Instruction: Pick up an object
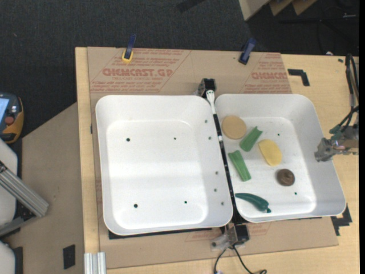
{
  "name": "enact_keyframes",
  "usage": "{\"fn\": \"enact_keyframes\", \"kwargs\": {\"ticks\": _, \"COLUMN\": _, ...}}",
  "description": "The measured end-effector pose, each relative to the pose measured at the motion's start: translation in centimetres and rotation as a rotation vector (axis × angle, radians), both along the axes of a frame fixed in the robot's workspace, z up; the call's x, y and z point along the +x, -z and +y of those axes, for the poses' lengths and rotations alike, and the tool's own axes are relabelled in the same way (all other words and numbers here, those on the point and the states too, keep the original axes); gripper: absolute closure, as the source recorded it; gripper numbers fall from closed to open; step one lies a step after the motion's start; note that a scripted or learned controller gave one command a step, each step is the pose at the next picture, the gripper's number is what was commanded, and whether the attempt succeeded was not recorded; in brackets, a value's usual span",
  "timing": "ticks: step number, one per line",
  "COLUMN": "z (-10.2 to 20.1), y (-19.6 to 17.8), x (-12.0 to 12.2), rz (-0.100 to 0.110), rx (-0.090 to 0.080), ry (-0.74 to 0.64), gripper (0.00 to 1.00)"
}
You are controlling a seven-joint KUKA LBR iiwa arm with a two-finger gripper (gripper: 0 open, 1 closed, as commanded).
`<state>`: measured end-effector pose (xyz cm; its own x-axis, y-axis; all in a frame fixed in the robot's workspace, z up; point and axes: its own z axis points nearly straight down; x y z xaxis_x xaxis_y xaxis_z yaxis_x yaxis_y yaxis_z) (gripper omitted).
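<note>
The left bin (159,158) is smooth white plastic. In the right bin (302,113) lie small toy foods, near one another: a tan disc (234,127), two green sticks (239,165) (250,139), a teal pepper-like piece (252,201), a yellow lump (270,152) and a brown ball (286,177). All look light, rigid and slick; the yellow lump, taken across its narrow width, seems the surest hold. The gripper (329,147) sits at the bin's right rim; its state cannot be told.
</note>
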<state>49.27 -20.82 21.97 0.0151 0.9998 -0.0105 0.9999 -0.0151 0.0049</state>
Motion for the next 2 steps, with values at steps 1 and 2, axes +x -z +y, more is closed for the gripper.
{"fn": "enact_keyframes", "kwargs": {"ticks": 1, "z": 4.9, "y": -8.6, "x": -1.2, "rz": -0.005, "rx": 0.008, "ry": -0.02, "gripper": 1.0}}
{"fn": "enact_keyframes", "kwargs": {"ticks": 2, "z": 10.8, "y": -11.0, "x": -1.2, "rz": -0.001, "rx": 0.01, "ry": -0.021, "gripper": 1.0}}
